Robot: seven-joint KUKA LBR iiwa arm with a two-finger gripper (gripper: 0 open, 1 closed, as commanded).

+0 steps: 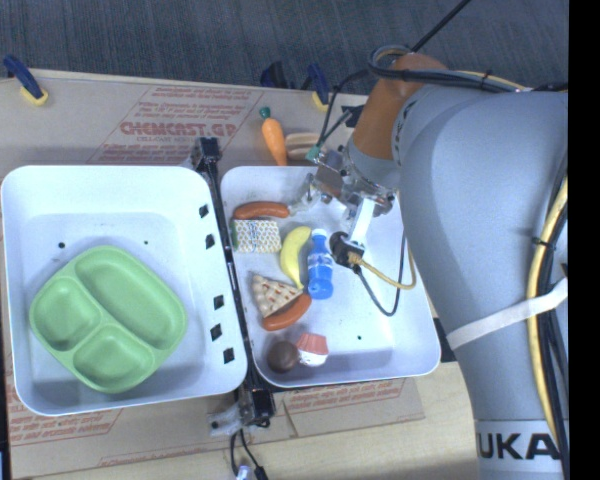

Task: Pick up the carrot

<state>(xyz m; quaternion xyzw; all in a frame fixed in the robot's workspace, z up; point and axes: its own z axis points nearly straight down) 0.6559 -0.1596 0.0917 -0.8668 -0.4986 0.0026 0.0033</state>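
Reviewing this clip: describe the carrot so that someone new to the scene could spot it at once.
Start at the right bin, the one holding the toy food. Look just past its far rim, on the cardboard outside the bin. The carrot lies there: orange, tapered, with a small green top, the only food outside the bins; the sausages inside are redder and blunt-ended.

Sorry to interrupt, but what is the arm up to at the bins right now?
The KUKA arm is reaching in over the right bin, its gripper near the bin's far edge. The carrot lies outside the bins on the cardboard just beyond that edge, not grasped. A banana, a blue bottle and sausages sit in that bin; a green plate is in the left one.
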